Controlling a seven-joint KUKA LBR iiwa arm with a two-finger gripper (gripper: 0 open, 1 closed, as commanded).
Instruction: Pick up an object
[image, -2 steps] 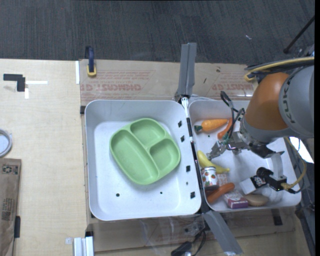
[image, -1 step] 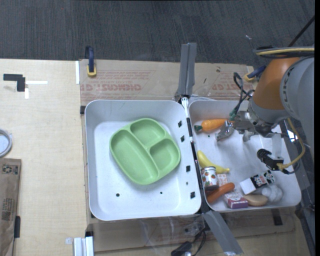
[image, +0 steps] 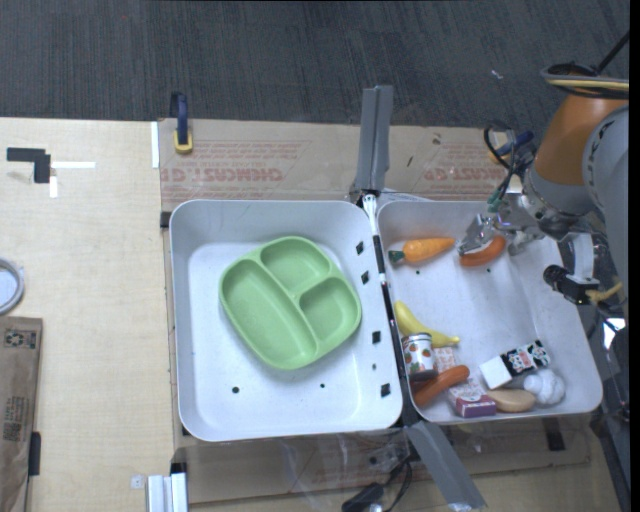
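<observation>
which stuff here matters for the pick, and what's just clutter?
Job:
gripper, at the orange object
carrot
banana
small can
right bin

Lying about:
green divided plate in left bin
clamp
tape roll

The right bin (image: 560, 330) serves as the landmark. The left bin (image: 185, 320) sits just beside it on its left, holding a divided plate (image: 290, 300) near its middle. Inside the right bin, a toy carrot (image: 425, 249) lies at the far left corner. To the carrot's right, along the far wall, lies a second small item (image: 482, 251), with the gripper (image: 484, 236) directly over it. A banana (image: 418, 324) rests against the bin's left wall, with a small can (image: 418, 353) just in front of it and a sausage (image: 441, 384) nearer still. A small box (image: 470, 402), an oval piece (image: 512, 400), a carton (image: 515, 364) and a ball (image: 545, 384) cluster along the near wall toward the right corner.
</observation>
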